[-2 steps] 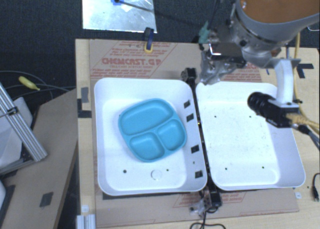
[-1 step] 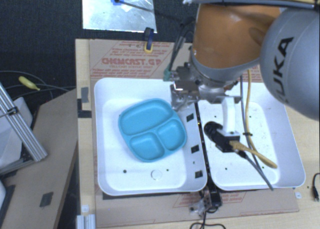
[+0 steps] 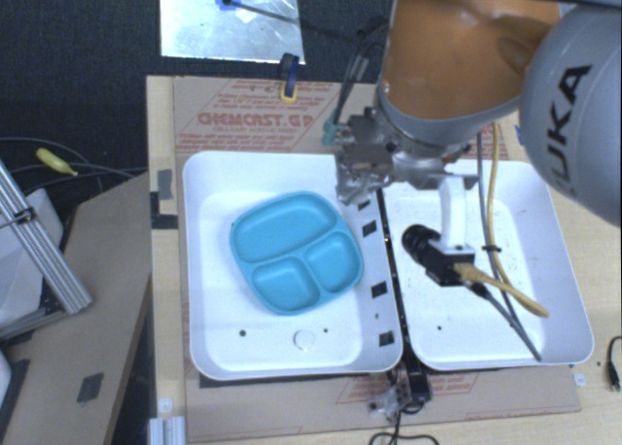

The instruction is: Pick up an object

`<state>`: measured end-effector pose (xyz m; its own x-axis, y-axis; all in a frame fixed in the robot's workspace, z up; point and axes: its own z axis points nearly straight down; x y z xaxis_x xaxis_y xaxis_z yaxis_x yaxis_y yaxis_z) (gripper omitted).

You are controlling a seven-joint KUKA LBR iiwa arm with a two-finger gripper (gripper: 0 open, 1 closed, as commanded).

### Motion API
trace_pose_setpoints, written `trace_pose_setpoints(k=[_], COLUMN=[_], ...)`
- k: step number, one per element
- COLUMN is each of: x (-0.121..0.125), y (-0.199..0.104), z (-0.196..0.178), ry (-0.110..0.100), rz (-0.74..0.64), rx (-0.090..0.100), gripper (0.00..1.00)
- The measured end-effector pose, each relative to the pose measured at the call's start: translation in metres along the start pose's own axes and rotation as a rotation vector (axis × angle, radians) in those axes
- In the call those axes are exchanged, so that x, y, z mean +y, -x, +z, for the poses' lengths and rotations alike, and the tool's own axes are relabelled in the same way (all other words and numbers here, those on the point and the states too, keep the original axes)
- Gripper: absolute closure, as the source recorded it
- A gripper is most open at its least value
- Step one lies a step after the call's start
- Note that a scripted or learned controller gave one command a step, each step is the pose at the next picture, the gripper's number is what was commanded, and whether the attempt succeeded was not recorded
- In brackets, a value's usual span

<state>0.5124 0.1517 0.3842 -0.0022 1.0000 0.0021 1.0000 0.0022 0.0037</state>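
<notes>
Camera view: blue three-compartment tray point(image 3: 294, 251) lies flat, mid left bin point(image 3: 209, 239), its large compartment toward 11 o'clock. It is the one thing I can name as a pick target. Pincer point(image 3: 354, 186) hangs low at the tray's 1 o'clock, just beside its rim, near the divide with the right bin point(image 3: 554, 268). Open or closed: cannot tell at this angle. Nothing seen gripped. Judgement: it is set at the raised rim because a flat tray offers no other hold. Bins rest on printed cardboard point(image 3: 243, 118).
</notes>
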Motion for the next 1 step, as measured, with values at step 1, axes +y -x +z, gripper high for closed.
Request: trace_pose_setpoints(k=[1], x=[-0.0265], y=[-0.0343], z=[-0.0573], ry=[0.003], rz=[-0.006], rx=[0.003], gripper=[1.00])
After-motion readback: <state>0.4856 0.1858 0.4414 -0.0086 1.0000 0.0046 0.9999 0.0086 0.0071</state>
